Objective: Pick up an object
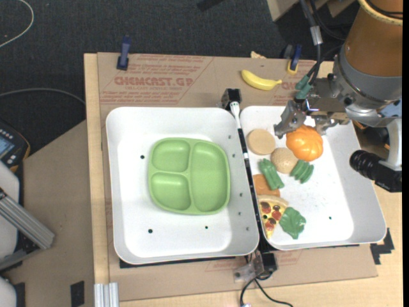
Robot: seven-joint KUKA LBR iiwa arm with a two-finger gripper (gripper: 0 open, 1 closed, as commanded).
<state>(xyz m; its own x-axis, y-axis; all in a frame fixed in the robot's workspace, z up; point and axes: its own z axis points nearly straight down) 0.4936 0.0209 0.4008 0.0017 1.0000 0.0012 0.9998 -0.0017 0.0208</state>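
Arm reaches in from the right edge, orange band and grey wrist high in the upper right corner, forearm angled down and leftward over the right bin. The hand hangs at the bin's upper part, dark fingers pointing down and to the left.

Finger state: cannot tell, the tips are lost against the dark mechanism and the fruit below.

Nearest the hand: an orange toy fruit, just below and slightly right of it, touching or nearly touching the finger ends; whether it sits between them is unclear. It appears to rest in the bin.

Just left and below the hand: a tan round piece, and beside it a paler round piece.

Further below the hand: green bean-like pieces, then a pizza slice toy and a green leafy piece at the bin's near end.

Above and to the left of the hand, outside the bins on the table: a yellow banana.

Well to the left of the hand: left bin holding a green divided plate.
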